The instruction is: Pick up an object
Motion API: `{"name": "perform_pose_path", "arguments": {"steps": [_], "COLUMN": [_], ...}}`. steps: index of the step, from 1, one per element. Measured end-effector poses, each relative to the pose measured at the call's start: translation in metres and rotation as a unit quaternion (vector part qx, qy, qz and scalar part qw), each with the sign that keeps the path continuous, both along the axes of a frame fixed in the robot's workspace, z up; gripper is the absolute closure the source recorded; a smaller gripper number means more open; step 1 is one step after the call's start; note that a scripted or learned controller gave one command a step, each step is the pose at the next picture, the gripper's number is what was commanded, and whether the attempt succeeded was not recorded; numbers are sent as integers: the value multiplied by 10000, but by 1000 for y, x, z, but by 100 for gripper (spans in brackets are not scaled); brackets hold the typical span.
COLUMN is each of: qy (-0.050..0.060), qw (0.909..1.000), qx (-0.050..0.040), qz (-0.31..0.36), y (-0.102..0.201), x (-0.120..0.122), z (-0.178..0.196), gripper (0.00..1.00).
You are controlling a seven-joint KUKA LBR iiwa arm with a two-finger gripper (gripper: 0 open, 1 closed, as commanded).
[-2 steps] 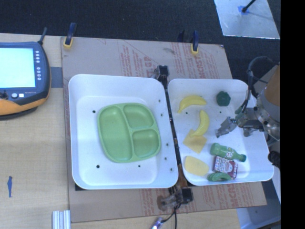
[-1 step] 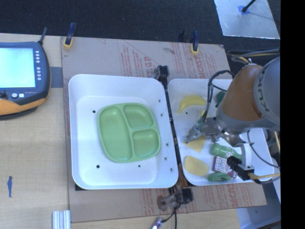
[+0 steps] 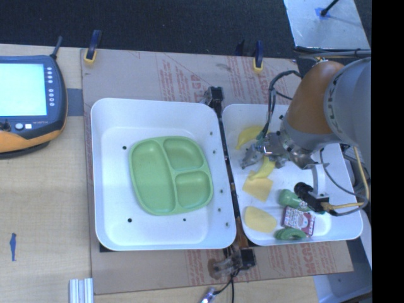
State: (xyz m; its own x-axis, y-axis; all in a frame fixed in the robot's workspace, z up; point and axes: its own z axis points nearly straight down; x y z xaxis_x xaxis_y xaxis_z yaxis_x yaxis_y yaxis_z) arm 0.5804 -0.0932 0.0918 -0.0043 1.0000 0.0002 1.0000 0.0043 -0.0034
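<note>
The right bin (image 3: 344,229) holds several small objects. A yellow piece (image 3: 248,135) lies near its far left corner. A yellow wedge (image 3: 257,187) sits at mid left and another yellow piece (image 3: 260,219) near the front. A green object (image 3: 289,198), a maroon packet (image 3: 297,219) and a green ring-like object (image 3: 289,235) lie toward the front right. My gripper (image 3: 257,155) is low in this bin's left half, between the far yellow piece and the wedge. A small yellow piece (image 3: 267,168) touches its underside; whether it is held is unclear.
The left bin (image 3: 110,125) holds a light green divided plate (image 3: 170,174). A metal divider (image 3: 226,169) runs between the bins. A teach pendant (image 3: 28,100) lies on the bench at the far left. The arm and its cables (image 3: 328,197) cover the right bin's right side.
</note>
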Motion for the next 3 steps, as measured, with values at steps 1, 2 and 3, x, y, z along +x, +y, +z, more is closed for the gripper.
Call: {"name": "perform_pose_path", "arguments": {"steps": [1, 2, 3], "qy": [11, -3, -1], "qw": [10000, 10000, 10000], "qx": [-3, 3, 1], "qz": [4, -7, -1], "y": [0, 0, -1], "x": [-25, 29, 76], "z": [0, 0, 0], "gripper": [0, 0, 0]}}
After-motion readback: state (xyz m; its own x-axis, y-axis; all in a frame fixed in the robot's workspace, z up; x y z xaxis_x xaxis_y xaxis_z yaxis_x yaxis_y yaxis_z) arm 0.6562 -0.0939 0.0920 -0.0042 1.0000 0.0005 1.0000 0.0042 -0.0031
